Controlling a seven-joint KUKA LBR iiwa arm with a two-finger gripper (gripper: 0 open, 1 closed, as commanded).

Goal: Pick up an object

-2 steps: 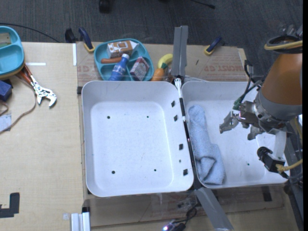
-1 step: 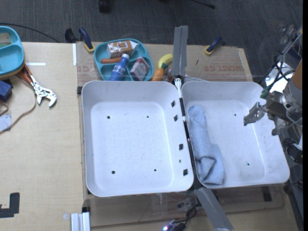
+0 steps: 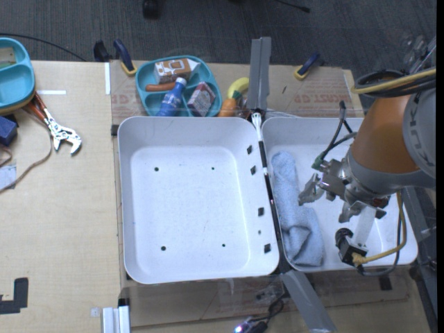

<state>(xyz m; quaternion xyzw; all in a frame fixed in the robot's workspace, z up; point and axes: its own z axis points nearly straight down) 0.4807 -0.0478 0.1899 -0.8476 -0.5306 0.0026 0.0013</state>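
A light blue-grey cloth [image 3: 295, 210] lies crumpled along the left side of the right bin [image 3: 409, 252], running from the bin's back towards its front. My gripper [image 3: 313, 187] hangs over the middle of that bin, just right of the cloth and level with its middle. The grey arm with its orange band [image 3: 388, 127] comes in from the right above it. Nothing shows in the gripper's grasp. A black fitting with a yellow cable [image 3: 347, 245] hangs below the wrist, over the bin floor.
The left bin [image 3: 125, 207] stands beside the right one, with a row of black clips along the shared wall [image 3: 262, 186]. Behind the bins sit a teal divided tray [image 3: 177, 82] with small items and a yellow object [image 3: 238, 87]. A wrench [image 3: 61, 136] lies on the bench at left.
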